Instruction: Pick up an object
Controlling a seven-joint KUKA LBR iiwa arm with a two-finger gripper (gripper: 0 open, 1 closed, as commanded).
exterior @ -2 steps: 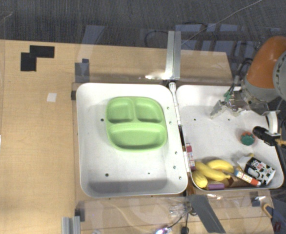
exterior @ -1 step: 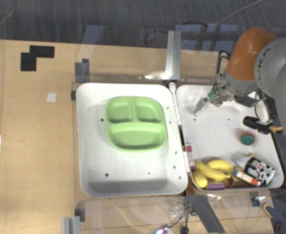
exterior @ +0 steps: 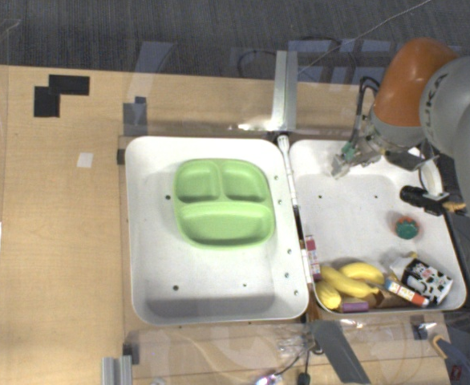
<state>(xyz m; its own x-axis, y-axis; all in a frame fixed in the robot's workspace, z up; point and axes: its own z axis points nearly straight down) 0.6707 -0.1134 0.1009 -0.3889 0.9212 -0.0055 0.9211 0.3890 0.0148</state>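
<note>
Two shallow white bins sat side by side on the bench. The left bin held a single green divided plate, lying flat a little toward its far side, with three compartments that had nothing in them.

The right bin carried its load along the near wall. Two yellow bananas lay in the near left corner, with a small purple thing just beside them. A red-and-white marker lay to their right, and a black-and-white patterned thing sat in the near right corner. A small teal round thing sat alone near the right wall.

The gripper hung over the far left part of the right bin, well apart from all these objects. Whether it was clenched or released could not be told, and nothing showed in its grasp.
</note>
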